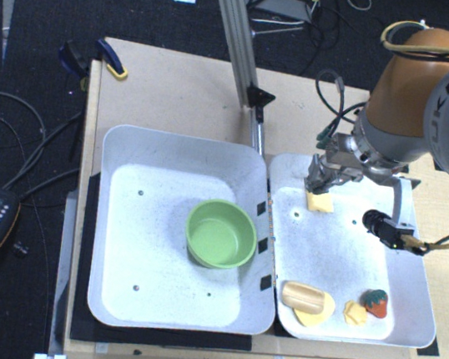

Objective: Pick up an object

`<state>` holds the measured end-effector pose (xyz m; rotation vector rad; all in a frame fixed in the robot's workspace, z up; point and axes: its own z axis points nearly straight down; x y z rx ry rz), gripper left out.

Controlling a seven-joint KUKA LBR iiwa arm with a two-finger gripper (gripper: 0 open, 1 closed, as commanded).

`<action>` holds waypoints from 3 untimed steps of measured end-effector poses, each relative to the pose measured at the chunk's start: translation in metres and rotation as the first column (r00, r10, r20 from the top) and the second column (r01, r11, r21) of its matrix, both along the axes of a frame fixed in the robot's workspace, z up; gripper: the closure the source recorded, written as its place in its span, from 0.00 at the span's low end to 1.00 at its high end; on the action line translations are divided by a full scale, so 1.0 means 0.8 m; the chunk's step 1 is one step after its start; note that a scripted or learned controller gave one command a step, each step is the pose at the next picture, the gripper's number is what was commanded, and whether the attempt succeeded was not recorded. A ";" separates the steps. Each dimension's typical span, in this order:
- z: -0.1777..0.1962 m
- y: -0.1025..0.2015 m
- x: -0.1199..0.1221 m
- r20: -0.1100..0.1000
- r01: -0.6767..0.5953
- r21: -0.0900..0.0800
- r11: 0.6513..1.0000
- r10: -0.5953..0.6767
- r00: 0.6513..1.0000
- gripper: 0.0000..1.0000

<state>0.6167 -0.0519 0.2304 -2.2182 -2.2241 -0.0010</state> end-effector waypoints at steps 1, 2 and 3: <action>-0.010 0.062 -0.029 -0.001 -0.002 0.000 1.000 0.002 1.000 1.00; 0.006 0.118 -0.069 0.000 -0.002 0.001 1.000 0.002 1.000 1.00; 0.017 0.167 -0.102 0.000 -0.002 0.000 1.000 0.002 1.000 1.00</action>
